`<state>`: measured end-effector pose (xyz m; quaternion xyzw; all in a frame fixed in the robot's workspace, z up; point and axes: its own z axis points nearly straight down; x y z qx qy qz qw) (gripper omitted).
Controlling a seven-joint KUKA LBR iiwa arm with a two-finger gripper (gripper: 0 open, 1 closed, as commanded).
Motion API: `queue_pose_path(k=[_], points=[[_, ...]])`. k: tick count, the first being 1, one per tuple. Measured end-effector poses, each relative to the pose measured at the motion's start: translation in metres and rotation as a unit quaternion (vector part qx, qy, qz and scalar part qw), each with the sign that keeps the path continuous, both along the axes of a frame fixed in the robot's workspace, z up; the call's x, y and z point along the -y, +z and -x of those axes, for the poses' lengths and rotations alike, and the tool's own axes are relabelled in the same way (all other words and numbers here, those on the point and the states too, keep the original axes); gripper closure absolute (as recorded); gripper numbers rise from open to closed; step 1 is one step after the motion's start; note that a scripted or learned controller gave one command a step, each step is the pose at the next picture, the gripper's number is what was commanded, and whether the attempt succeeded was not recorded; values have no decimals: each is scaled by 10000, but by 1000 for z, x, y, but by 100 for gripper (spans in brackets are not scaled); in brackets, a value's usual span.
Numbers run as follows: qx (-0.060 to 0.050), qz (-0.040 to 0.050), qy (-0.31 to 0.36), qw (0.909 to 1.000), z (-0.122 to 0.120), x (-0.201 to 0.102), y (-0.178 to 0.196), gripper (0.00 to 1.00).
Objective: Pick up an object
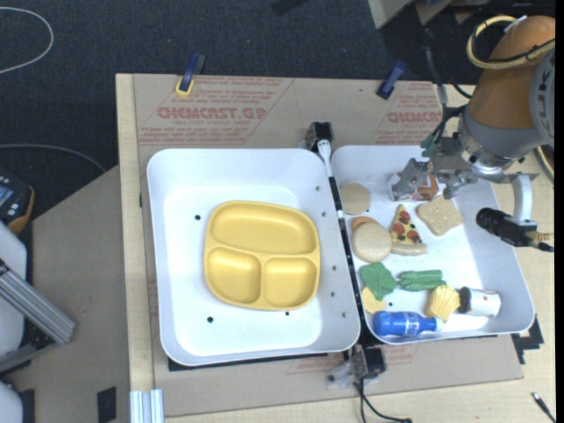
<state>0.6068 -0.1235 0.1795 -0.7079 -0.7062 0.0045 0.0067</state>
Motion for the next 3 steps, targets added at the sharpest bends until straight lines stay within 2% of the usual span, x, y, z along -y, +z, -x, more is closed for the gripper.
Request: queue_pose_path(k=[1,3], points=[[71,10,13,10000,-3,0,8,0],[45,6,12,10000,-3,0,-89,0]])
